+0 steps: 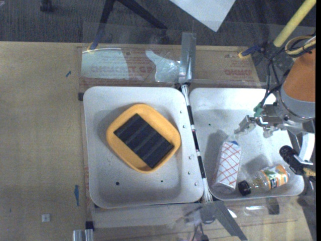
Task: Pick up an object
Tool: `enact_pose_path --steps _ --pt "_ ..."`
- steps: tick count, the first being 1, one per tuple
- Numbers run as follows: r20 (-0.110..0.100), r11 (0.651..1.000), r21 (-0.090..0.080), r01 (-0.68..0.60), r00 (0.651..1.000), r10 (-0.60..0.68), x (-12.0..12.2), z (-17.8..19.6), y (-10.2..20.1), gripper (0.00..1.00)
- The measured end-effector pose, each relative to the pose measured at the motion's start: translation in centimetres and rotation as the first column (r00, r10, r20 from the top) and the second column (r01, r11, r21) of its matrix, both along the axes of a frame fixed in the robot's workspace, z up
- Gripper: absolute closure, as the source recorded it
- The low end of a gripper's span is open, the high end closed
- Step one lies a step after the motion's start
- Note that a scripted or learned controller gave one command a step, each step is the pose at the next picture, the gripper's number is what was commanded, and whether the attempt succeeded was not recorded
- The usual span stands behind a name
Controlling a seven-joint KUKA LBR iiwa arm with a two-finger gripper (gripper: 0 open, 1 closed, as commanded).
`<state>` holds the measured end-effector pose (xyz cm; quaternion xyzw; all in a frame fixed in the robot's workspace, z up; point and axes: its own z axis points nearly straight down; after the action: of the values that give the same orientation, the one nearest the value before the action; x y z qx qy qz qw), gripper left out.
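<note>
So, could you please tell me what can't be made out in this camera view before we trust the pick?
- Gripper: small and blurred in the camera view; whether it holds anything cannot be told.
- Arm: cut off by the right edge.
- Clear bottle: label print too small to read.
- Red-checked white carton: its underside is hidden, since it lies flat.
- Yellow tray: the make-up of its dark ribbed insert is unclear.

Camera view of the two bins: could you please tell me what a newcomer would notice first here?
First the yellow-orange tray with a dark ribbed insert, alone in the middle of the left bin. Next the arm's orange band at the right edge, above the right bin, where a red-checked white carton and a small clear bottle lie near the front wall.
</note>
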<state>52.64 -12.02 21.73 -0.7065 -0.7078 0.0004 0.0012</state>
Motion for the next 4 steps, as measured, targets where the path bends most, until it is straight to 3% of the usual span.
enact_pose_path --steps 1,2,3,4 --pt "0.004 0.999 -0.001 -0.046 0.999 0.046 0.1 -12.4 1.2 0.0" --pt "0.01 0.999 -0.004 -0.042 0.999 0.042 0.2 -11.4 1.0 1.0" --pt "0.008 0.999 -0.003 -0.042 0.999 0.042 0.2 -11.4 1.0 0.0" --pt "0.01 0.999 -0.003 -0.04 0.999 0.04 6.1 -12.9 0.3 0.0"
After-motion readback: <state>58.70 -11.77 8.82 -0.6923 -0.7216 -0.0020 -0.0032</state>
